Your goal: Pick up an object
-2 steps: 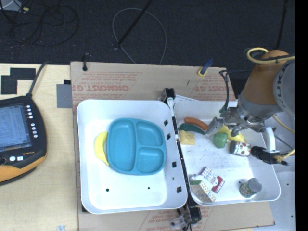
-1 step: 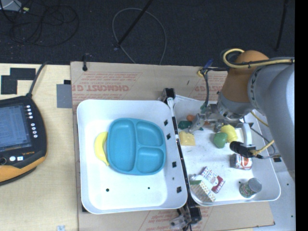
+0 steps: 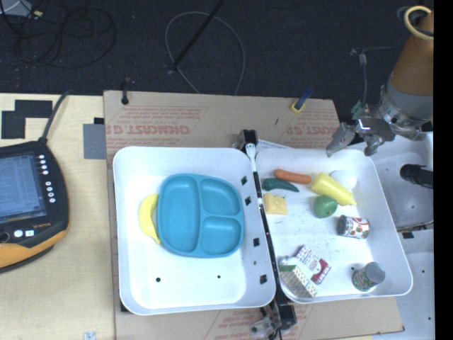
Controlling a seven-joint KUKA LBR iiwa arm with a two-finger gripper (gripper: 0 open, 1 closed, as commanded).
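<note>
Within the right bin (image 3: pixel 396 250) lie the candidate objects, none of them lifted: an orange carrot (image 3: pixel 293 177) touching a dark green pepper (image 3: pixel 279 185) near the bin's upper left, a yellow pepper (image 3: pixel 333 188) just right of those, a green round piece (image 3: pixel 325 206) directly below the yellow pepper, and a pale yellow block (image 3: pixel 275 205) against the divider side. Lower down rest a small can on its side (image 3: pixel 353 227), an upright tin (image 3: pixel 367 276) near the lower right corner, and a red-and-white packet (image 3: pixel 312 265) beside a ridged clear item (image 3: pixel 296 280) (its kind cannot be determined). Above the bin's upper right corner hangs the hand (image 3: pixel 352 139), fingers spread apart with nothing between them, clear of every object; the grey arm (image 3: pixel 410 76) extends from it toward the right. Beside this, the left bin (image 3: pixel 134 275) carries a blue divided tray (image 3: pixel 200 215) with a yellow banana (image 3: pixel 148 217) tucked against the tray's left edge. Both bins sit on a cardboard sheet (image 3: pixel 205 122) on the table (image 3: pixel 42 289), where a control pendant (image 3: pixel 28 200) lies at far left.
</note>
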